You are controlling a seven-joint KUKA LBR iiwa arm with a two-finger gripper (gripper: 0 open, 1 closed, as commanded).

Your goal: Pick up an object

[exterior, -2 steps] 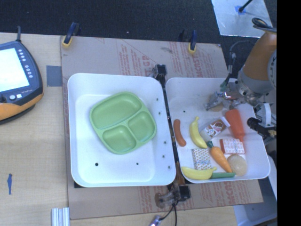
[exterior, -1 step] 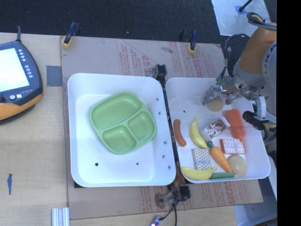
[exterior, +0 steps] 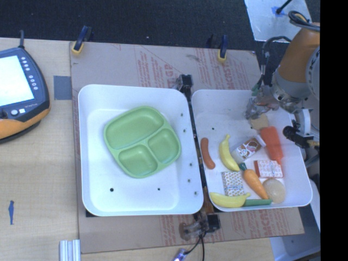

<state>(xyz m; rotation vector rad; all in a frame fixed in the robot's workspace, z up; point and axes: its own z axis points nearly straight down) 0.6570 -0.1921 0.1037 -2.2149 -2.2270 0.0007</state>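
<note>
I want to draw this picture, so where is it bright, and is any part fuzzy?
In the camera view, light falls bright on both white bins, the left bin and right bin; the green tray casts hardly any shadow; the gripper looks a bit fuzzy, while the two bananas look sharper.

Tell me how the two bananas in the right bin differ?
The upper banana stands nearly upright in the view beside the sausage, while the lower banana lies flat along the near rim of the right bin. The upper one looks slimmer; the lower one looks thicker. Both are yellow and curved.
</note>
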